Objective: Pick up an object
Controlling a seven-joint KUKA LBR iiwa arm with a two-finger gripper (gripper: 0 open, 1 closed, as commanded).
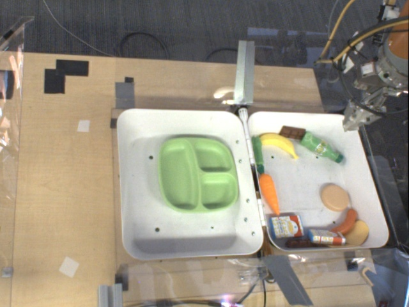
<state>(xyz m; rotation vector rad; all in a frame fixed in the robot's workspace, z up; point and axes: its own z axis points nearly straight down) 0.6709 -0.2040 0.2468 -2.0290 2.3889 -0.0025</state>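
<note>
Grey two-finger gripper [355, 117] hovers over far-right corner of right white bin [370, 190]; finger spread cannot be told. Green plastic bottle [321, 147] lies nearby.

Grey arm [388, 69], orange band [399, 42], yellow and black cables [348, 18]

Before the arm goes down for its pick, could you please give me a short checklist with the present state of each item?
1. Gripper free of any object: ok, nothing is visible between its fingers.
2. Gripper above a target: not ok, it sits at the far right corner of the right bin, off the objects.
3. Objects within the right bin: ok, banana, green bottle, carrot and round cookie all lie inside.
4. An isolated target exists: ok, the round cookie lies apart from its neighbours.
5. Finger opening: cannot tell.
6. Left bin's green tray out of the way: ok.
</note>
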